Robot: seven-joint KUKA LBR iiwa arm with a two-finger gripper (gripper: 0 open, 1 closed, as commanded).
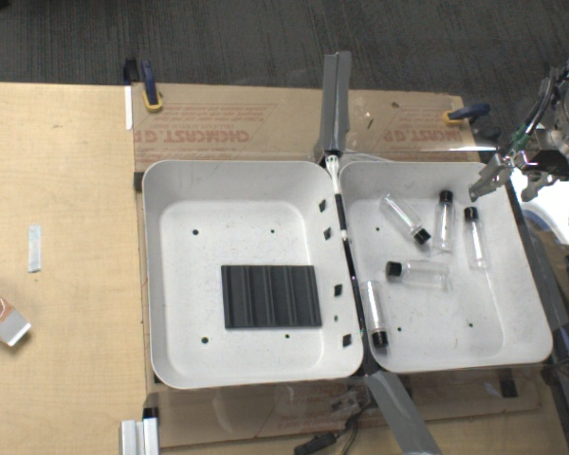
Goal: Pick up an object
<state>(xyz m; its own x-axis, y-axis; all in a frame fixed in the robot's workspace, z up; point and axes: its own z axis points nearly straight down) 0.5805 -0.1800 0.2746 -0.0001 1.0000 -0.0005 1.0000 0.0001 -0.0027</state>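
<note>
In the right bin [512,344], seemingly clear black-capped vials [418,272].

A lab; clear vials [405,221] in white bins [171,254]; clamped cardboard [228,126].

A ridged black tray [271,297] lies flat in the left bin [171,197].

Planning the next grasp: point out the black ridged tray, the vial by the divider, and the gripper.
black ridged tray [271,297], camera view, its middle.
vial by the divider [374,317], camera view, clear body.
gripper [482,184], camera view, tip.
</note>
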